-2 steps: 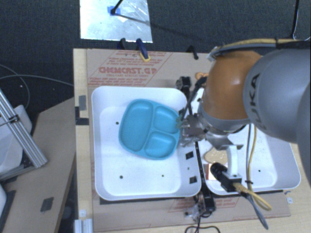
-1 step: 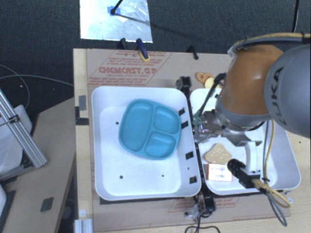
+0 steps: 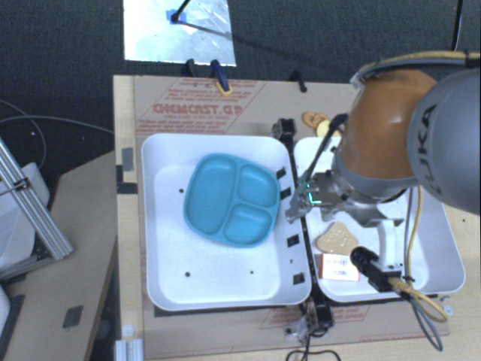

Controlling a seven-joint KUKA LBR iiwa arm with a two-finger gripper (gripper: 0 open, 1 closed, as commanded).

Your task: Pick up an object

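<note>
Blue divided plate (image 3: pixel 231 199) | left bin (image 3: pixel 161 277) | long axis slants left-right | fingers' state unclear

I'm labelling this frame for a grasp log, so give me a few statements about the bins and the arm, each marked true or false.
1. The blue divided plate lies in the left bin. True.
2. The arm hangs over the left bin. False: it is over the right bin.
3. A tan flat object lies in the right bin. True.
4. The small red and white packet rests on the blue plate. False: it lies in the right bin, just below the tan object.
</note>
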